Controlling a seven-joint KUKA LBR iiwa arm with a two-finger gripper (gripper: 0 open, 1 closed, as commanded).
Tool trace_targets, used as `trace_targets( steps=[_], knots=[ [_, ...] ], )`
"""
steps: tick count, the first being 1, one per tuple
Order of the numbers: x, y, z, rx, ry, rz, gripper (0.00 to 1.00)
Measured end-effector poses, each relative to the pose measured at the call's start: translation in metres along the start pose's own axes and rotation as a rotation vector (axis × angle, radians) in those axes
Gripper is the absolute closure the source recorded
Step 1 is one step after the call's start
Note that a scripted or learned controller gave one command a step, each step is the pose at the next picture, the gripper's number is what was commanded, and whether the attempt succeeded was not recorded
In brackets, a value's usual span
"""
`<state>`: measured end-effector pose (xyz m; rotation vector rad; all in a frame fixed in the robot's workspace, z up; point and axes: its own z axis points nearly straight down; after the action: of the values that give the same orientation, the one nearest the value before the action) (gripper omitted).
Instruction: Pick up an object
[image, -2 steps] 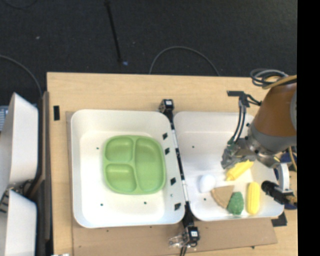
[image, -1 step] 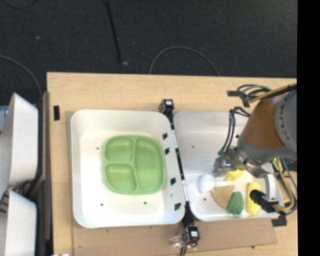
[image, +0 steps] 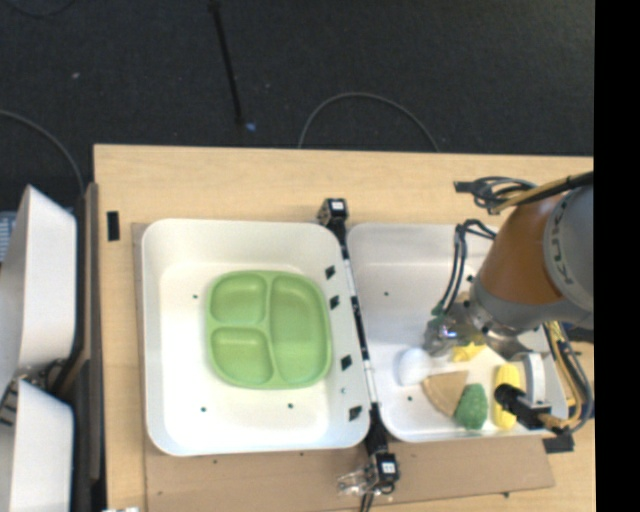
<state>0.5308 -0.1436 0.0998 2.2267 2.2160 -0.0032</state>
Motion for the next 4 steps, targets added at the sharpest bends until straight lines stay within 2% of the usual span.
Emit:
trace_targets(
  steps=[1,2,3,4],
  knots=[
    [0.000,0.001,-0.012,-0.005,0.001,0.006,1.00],
    [-0.001,0.009,-0.075,-0.009,0.000,-0.008,1.00],
    [-0.010,0.006,-0.134,-0.010,-0.001,-0.008,1.00],
    [-0.011,0.008,-0.178,-0.009,-0.001,-0.008,1.00]
  ],
)
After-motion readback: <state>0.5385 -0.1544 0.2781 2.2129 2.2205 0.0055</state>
